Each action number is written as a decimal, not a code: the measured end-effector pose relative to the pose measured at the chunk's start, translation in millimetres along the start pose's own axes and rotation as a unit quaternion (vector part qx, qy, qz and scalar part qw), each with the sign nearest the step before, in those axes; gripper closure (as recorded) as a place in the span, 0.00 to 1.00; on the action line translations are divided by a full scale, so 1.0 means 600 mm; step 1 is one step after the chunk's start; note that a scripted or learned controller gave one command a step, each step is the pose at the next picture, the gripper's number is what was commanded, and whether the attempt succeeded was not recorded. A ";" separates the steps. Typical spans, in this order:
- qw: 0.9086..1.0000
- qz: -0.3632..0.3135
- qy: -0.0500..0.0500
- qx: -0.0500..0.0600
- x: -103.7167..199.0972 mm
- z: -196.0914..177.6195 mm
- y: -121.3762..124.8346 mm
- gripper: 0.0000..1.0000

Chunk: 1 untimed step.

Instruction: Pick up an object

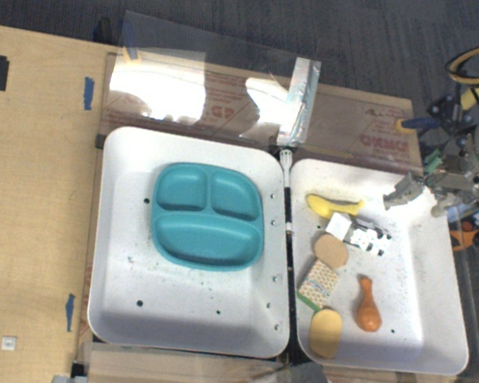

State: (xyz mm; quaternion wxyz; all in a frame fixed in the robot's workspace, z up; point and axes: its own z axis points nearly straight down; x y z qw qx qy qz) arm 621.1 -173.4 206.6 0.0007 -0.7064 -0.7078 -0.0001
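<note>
Camera view: fingers point(401, 194) spread apart with nothing between them, gripper point(420, 199) poised over the far part of the right bin point(449, 301), just right of the clutter.

Nearest candidate, by the look of it: yellow banana point(332, 206), lying flat near the far wall, touching or nearly touching a small white-and-black item point(362, 236). Nearer the camera: tan round piece point(331, 250), patterned packet point(320, 283), orange drumstick-shaped toy point(367, 307), yellow lump point(325, 331) by the near rim.

Best pick, probably: the orange toy, well apart from its neighbours. To do it well:
- centre over the narrow neck;
- turn the wrist to close across the short width, not along the length;
- descend straight and stop just off the bin floor;
- close fully before lifting.

Risk with the banana: catching the white-and-black item too.
</note>
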 end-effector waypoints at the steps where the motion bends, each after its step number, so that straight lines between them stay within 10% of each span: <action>1: 0.993 -0.119 0.000 0.002 -0.021 0.155 -0.080 0.00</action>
